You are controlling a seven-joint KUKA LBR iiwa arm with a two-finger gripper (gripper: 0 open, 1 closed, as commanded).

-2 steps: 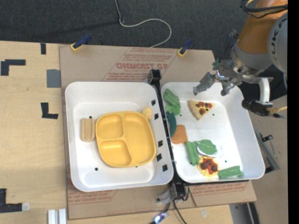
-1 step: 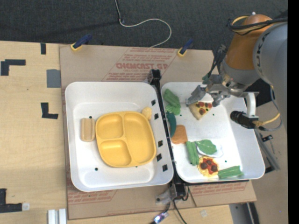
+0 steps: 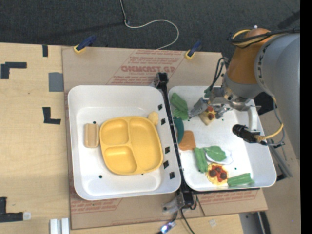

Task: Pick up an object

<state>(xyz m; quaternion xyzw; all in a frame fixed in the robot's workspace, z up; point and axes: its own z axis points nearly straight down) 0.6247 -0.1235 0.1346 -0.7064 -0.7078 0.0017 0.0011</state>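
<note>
My gripper (image 3: 209,109) hangs low over the upper middle of the right bin (image 3: 258,165), its fingers spread open. A small tan toy with red and yellow spots (image 3: 210,116) lies on the bin floor right between and just below the fingertips; nothing is lifted. To the gripper's left lies a green leafy toy (image 3: 178,106), with a teal piece (image 3: 179,127) and an orange wedge (image 3: 187,141) further down.
The right bin's front holds a green pod (image 3: 200,160), a white-and-green piece (image 3: 216,154), a pizza slice (image 3: 218,174) and a green bean (image 3: 240,180). In the left bin (image 3: 78,111) are a yellow divided plate (image 3: 130,145), a tan bread piece (image 3: 90,135) and a small yellow piece (image 3: 153,117).
</note>
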